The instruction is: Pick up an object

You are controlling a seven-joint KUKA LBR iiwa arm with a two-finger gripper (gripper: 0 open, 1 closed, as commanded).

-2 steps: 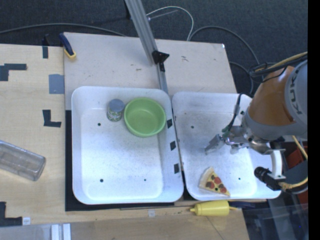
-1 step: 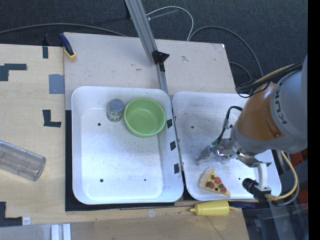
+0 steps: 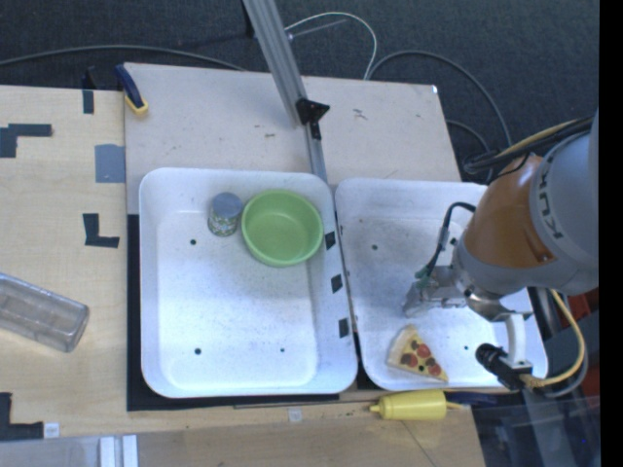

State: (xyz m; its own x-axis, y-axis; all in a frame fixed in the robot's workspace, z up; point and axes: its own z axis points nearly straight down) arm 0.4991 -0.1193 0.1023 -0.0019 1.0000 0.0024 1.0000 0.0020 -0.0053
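- Notably, a toy pizza slice, tan with red dots, is seen in the right bin.
- A green bowl and small can are held by the left bin.
- Whether the gripper is spread cannot be told.

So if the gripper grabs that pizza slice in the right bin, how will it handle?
The pizza slice lies flat and thin on the right bin floor, so fingers may struggle to get under it. It looks like a toy, probably light and stiff. Being flat, it should slide rather than roll.
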